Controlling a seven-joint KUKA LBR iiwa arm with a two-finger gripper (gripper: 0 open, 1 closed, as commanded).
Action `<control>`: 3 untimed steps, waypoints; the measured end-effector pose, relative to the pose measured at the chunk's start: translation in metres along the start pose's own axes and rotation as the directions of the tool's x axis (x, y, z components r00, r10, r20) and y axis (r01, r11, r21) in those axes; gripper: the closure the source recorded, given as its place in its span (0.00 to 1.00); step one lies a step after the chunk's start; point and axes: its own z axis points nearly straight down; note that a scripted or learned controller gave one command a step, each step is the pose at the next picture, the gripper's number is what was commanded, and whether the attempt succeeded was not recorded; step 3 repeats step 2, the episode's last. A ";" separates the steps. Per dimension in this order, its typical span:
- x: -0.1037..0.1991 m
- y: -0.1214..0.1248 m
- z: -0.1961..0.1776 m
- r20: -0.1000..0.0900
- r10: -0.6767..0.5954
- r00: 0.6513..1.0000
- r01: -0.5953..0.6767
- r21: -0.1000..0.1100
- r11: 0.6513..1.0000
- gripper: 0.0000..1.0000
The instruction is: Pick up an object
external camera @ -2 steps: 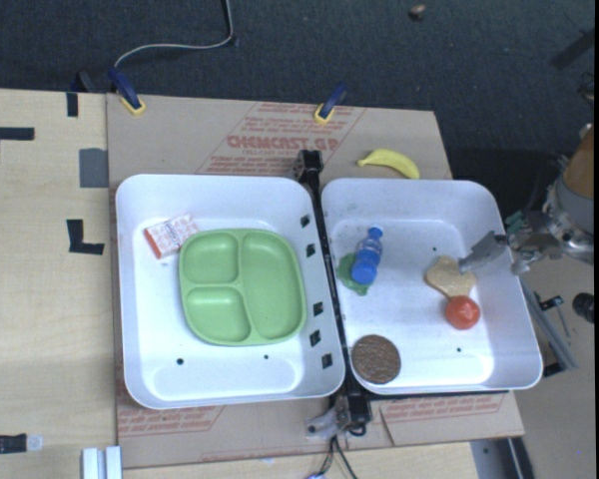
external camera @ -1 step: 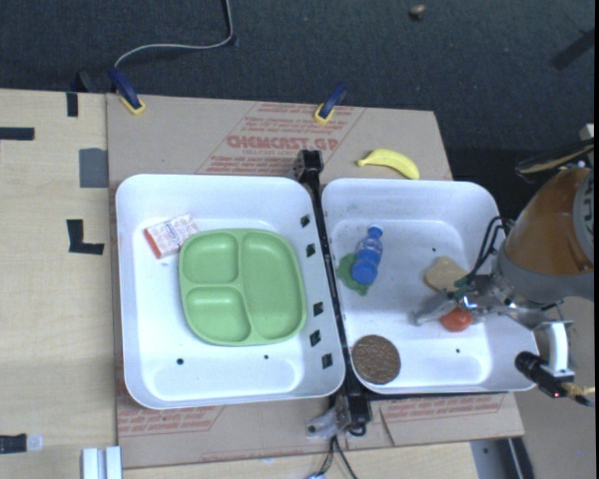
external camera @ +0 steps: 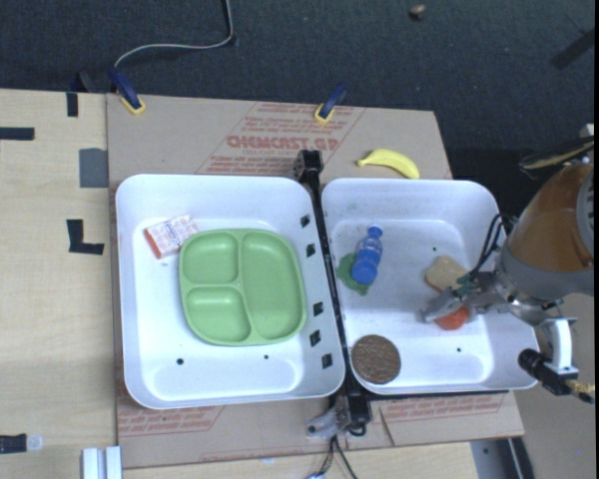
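Note:
My gripper (external camera: 442, 310) is low in the right bin (external camera: 419, 200), near its right side, reaching in from the right. A small red object (external camera: 456, 319) lies directly under it, touching or nearly touching it. Just above sits a tan, bread-like piece (external camera: 443, 270). A blue bottle (external camera: 366, 252) lies to the left, partly over a green item (external camera: 349, 272). A brown round disc (external camera: 376, 358) rests at the bin's front left. Whether the gripper holds the red object cannot be seen.
The left bin (external camera: 140, 267) holds a green divided plate (external camera: 244, 285) and a red-and-white packet (external camera: 170, 235). A yellow banana (external camera: 388, 162) lies on the cardboard behind the right bin. A black divider (external camera: 319, 267) runs between the bins.

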 end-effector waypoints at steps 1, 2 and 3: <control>0.073 0.042 0.007 0.000 -0.001 1.000 0.001 -0.007 1.000 1.00; 0.128 0.074 -0.089 0.001 -0.001 1.000 0.001 0.001 1.000 1.00; 0.128 0.074 -0.089 0.001 -0.001 1.000 0.001 0.001 1.000 1.00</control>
